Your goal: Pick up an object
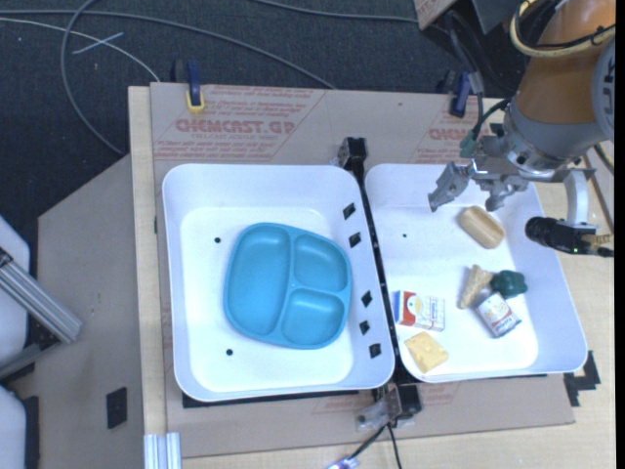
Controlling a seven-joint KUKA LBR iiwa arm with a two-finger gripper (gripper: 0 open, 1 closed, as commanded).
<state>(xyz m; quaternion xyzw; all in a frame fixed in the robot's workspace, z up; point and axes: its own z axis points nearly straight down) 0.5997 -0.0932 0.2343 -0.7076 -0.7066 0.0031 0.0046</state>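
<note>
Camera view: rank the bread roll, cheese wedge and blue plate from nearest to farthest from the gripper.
1. Bread roll, right bin, just below the gripper.
2. Cheese wedge, right bin's near edge.
3. Blue plate, left bin.

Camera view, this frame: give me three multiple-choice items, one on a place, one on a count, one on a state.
1. Where does the blue divided plate lie?
A. In the left bin
B. In the right bin
C. On the bench outside the bins

2. How many compartments does the plate have?
A. Two
B. Three
C. Five

3. What is the state of the gripper?
A. Shut on the bread roll
B. Shut on the plate
C. Open, holding nothing

Answers:
1. A: the plate rests on the floor of the left bin.
2. B: its ridges divide it into one large section and two smaller ones.
3. C: the fingers are spread above the right bin, and the bread roll lies apart, below them.
</note>
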